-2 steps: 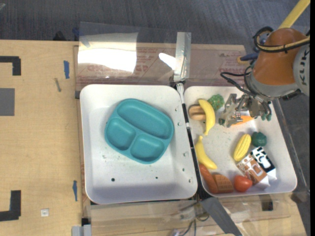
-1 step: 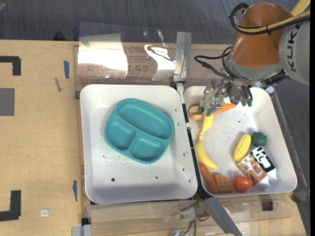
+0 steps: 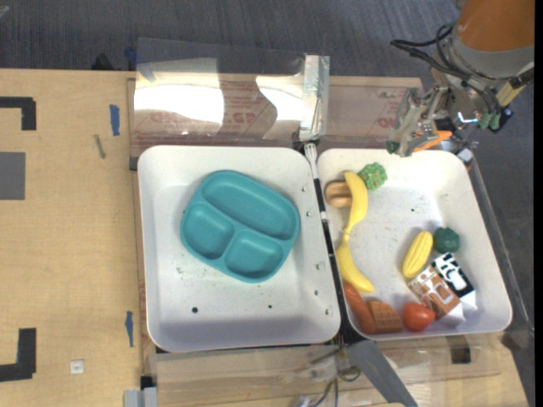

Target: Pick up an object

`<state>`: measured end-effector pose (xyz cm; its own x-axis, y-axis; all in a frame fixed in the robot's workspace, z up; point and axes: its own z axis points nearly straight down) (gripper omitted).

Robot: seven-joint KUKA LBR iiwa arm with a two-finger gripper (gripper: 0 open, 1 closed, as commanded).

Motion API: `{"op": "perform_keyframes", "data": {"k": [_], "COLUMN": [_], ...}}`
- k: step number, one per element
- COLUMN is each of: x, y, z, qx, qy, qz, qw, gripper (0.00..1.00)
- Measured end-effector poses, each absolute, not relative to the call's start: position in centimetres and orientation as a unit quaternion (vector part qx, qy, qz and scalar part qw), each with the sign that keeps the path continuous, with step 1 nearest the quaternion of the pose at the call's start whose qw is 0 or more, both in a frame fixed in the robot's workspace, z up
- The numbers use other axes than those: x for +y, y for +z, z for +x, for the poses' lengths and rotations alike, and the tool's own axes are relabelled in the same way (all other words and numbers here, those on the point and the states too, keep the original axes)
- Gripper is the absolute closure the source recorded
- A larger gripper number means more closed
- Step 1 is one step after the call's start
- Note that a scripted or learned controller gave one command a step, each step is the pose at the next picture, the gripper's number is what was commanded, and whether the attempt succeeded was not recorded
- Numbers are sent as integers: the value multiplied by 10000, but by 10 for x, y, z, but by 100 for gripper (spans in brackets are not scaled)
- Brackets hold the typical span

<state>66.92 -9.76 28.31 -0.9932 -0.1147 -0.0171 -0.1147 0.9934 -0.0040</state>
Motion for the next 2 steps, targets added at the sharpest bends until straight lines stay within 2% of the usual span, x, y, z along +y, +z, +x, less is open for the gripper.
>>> {"op": "perform_keyframes", "data": {"k": [1,2], "x": [-111,-128], "y": [261,107], "z": [590,558], "qx": [9885,9768], "qy": [-2,28], "qz": [-1510,-2142], "qw": [25,-28], "gripper": [100,100]}}
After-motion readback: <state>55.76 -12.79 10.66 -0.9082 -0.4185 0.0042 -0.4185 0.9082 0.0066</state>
